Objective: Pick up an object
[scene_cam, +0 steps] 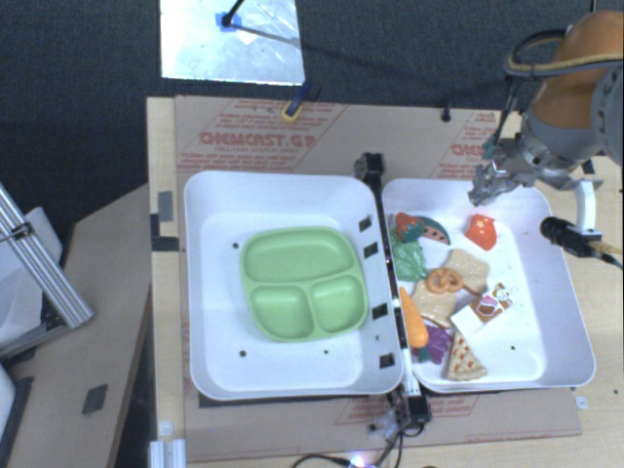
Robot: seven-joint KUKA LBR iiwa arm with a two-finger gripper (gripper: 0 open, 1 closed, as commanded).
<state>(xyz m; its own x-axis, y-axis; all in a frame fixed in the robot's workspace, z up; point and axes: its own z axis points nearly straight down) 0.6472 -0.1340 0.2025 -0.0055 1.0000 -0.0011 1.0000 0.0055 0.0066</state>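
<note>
Over in the left bin point(210, 213) lies a green divided plate point(304, 283). Toy food fills the right bin point(561, 310): carrot point(413, 322), pretzel point(445, 281), pizza slice point(465, 358), red piece point(481, 230). Above the far edge hangs the gripper point(485, 189), nothing visibly between its fingers; their spread cannot be told.

robot lab: arm point(575, 76), bench bins point(283, 188)

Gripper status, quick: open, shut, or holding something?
Gripper: cannot be told from this view. It hangs over the right bin's far edge, above the red toy, with nothing seen in its grasp.
</note>
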